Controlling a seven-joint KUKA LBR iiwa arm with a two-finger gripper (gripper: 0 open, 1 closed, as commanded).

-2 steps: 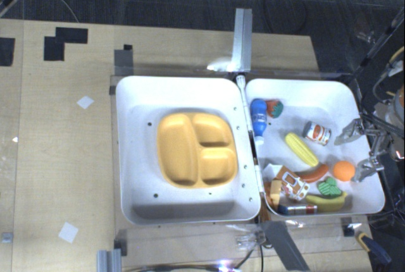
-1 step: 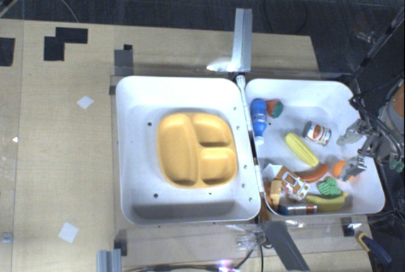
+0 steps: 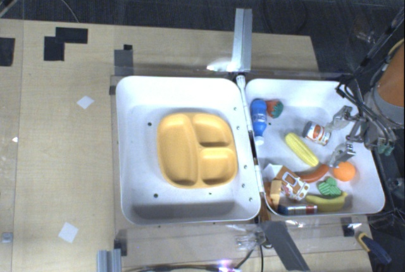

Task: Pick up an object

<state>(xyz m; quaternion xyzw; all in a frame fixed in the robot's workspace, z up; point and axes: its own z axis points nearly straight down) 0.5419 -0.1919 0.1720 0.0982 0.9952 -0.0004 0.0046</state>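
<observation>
Honestly, much of the arm (image 3: 391, 84) is cut off at the right edge, and the clutter in the near corner of the right bin (image 3: 364, 204) is too jumbled to name piece by piece. The left bin (image 3: 136, 138) holds a yellow divided tray (image 3: 195, 149), nothing else. The right bin has a blue bottle (image 3: 258, 116) by the divider with a small red-and-green thing (image 3: 274, 108) beside it, a yellow corn cob (image 3: 300, 148), a small can (image 3: 316, 133), an orange ball (image 3: 344, 171), a green piece (image 3: 328, 188) and a banana (image 3: 326, 200). The gripper (image 3: 342, 135) hangs over the right bin's far side, fingers spread apart, nothing between them. The can lies just left of it; the orange ball sits just below the nearer finger.
</observation>
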